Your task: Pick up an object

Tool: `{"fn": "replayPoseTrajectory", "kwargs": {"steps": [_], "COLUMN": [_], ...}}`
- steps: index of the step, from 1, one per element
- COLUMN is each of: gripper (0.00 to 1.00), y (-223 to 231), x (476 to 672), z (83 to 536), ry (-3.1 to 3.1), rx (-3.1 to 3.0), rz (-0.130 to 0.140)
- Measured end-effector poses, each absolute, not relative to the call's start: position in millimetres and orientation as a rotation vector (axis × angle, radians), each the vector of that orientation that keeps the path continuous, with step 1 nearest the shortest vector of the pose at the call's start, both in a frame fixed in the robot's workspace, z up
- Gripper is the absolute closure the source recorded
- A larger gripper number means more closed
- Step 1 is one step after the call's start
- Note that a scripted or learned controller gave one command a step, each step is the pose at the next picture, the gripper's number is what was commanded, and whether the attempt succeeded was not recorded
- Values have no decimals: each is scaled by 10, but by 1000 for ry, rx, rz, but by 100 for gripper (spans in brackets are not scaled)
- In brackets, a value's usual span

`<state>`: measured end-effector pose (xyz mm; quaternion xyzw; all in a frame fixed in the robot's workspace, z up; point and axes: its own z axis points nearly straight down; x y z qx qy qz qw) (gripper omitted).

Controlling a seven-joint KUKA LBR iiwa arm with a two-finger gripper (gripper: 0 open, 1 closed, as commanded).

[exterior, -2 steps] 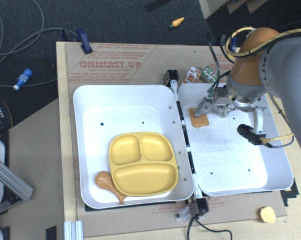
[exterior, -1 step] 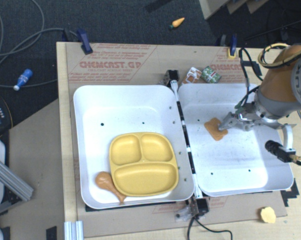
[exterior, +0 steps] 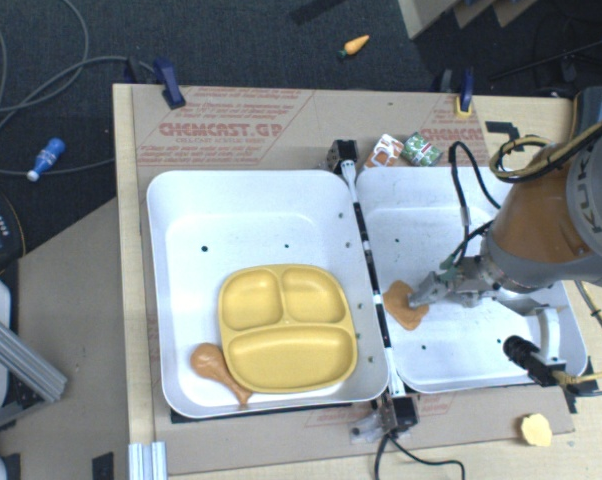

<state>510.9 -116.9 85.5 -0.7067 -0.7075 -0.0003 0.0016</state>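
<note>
Pincer point(exterior: 433, 290) position: low in the right bin point(exterior: 451, 368), at its left wall, tips touching the tan food piece point(exterior: 405, 305); a firm grasp cannot be confirmed. That piece's long axis runs diagonally, upper left to lower right. Left bin point(exterior: 181, 218) contents: one yellow divided plate point(exterior: 286, 328) and one tan drumstick point(exterior: 217, 366), handle pointing lower right. Both bins rest on a brown board point(exterior: 221, 123) above dark carpet point(exterior: 181, 18).
</note>
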Motion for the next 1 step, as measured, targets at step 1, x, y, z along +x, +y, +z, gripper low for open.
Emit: {"fn": "replayPoseTrajectory", "kwargs": {"steps": [1], "gripper": [0], "y": [-947], "x": [6135], "z": [859], "ry": [-2234], "rx": [-2221], "rz": [-10]}}
